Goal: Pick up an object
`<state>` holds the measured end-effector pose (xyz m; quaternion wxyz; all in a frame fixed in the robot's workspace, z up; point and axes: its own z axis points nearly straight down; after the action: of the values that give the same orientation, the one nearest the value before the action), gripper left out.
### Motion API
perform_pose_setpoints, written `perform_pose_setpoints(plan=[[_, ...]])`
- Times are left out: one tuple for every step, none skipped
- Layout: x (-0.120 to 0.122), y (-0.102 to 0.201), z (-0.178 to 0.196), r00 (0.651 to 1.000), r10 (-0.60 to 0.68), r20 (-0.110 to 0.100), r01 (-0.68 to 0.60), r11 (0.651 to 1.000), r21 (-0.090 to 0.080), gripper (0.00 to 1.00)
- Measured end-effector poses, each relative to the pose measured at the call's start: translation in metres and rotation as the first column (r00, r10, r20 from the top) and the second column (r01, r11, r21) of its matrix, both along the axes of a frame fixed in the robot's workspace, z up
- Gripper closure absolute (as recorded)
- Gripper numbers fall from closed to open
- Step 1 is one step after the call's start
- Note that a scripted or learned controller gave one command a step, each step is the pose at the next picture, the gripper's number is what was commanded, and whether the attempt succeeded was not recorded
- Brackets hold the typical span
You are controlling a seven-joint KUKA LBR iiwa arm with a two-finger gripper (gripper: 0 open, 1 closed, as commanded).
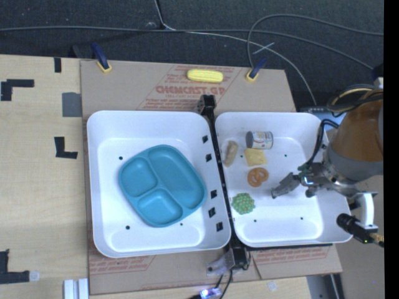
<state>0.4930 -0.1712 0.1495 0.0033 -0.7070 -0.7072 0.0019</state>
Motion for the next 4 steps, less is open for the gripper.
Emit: perform_pose_setpoints(plan=[[-0.002,0.001,-0.064,1.0,0.001,0.005,-0.001,1.0,-0.002,0.0],[-0.001,0.001,-0.064,1.0,0.0,0.008,0.0,1.0,-0.002,0.0],[-0.001,0.0,-0.053,1.0,-0.001,0.011,0.001,1.0,-0.006,1.0],[0.005,-0.002,-0.01,1.0,0.001,0.01,-0.001,1.0,-0.003,1.0]])
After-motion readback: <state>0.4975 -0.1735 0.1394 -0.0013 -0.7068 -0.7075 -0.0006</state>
